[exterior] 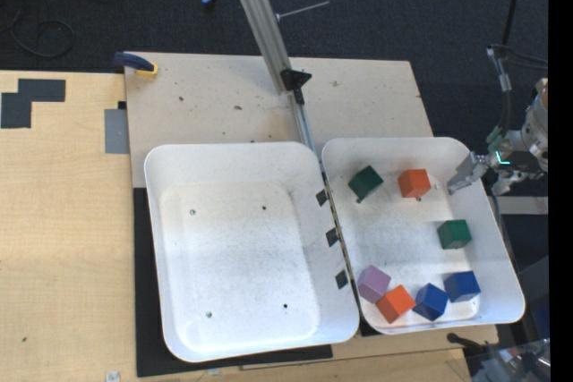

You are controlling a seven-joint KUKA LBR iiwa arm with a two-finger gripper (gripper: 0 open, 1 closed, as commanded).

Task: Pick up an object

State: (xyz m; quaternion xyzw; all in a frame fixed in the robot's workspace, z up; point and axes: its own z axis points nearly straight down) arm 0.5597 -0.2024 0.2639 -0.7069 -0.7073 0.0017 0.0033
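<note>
The end effector (479,170) sits at the right edge of the camera view, over the upper right rim of the right bin (394,148), with a small teal light glowing just behind it; one grey finger (464,174) slants down toward the bin's rim, and whether the fingers are spread or closed cannot be told from here, though nothing is seen between them. Inside the right bin lie seven blocks: a dark green block (365,182) near the upper left, an orange block (414,183) just beside it to the right, and a second green block (454,233) by the right wall. Along the bottom edge, a lilac block (373,283) touches an orange block (395,303), which sits against a blue block (431,301), with another blue block (462,285) just to its right. The left bin (161,165) lies alongside on the tabletop (224,94), and a slanted aluminium rail (260,13) rises behind the two bins
</note>
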